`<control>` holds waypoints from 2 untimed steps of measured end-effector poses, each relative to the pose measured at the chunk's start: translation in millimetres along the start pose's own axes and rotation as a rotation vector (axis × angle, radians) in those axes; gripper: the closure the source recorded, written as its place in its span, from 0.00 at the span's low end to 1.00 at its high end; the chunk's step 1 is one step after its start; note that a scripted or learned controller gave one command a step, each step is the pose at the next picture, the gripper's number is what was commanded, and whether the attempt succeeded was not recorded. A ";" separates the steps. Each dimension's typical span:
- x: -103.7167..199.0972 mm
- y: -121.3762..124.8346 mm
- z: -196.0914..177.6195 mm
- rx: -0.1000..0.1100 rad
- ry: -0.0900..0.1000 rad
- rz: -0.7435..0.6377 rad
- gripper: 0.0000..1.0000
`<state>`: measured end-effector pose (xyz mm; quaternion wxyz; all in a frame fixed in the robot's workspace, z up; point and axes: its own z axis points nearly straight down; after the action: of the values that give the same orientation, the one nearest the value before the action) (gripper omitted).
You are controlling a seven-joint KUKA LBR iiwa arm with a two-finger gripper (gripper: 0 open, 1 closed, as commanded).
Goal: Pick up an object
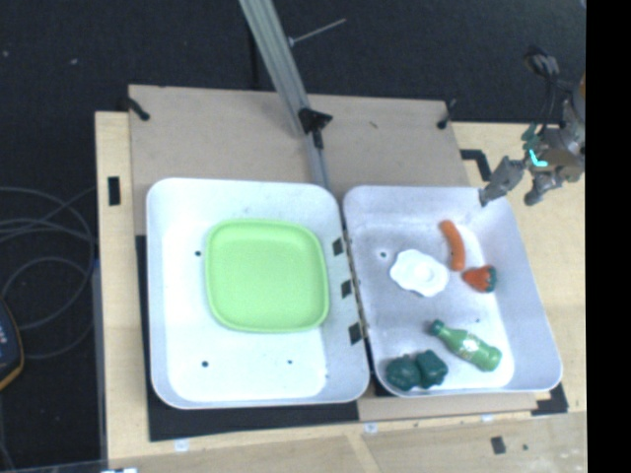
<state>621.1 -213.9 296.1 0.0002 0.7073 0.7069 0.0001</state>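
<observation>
Sausage (pixel 453 243) lay near the right bin's (pixel 532 294) far edge, just beside the strawberry (pixel 480 279); the gripper (pixel 518 186), fingers apart above that far corner, risked nudging both together.

a pale wooden desk (pixel 113 264) carries two shallow white bins, the left bin (pixel 173 294) touching the right bin (pixel 527 294). a grey metal pole (pixel 276 52) slants up behind them. dark cables (pixel 44 254) lie at left.
</observation>
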 end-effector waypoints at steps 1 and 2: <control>0.0 0.0 0.1 0.000 0.000 0.000 0.00; -9.3 -1.1 46.8 0.003 0.000 0.001 0.00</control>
<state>620.0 -223.2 249.3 -0.0010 0.7075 0.7067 -0.0011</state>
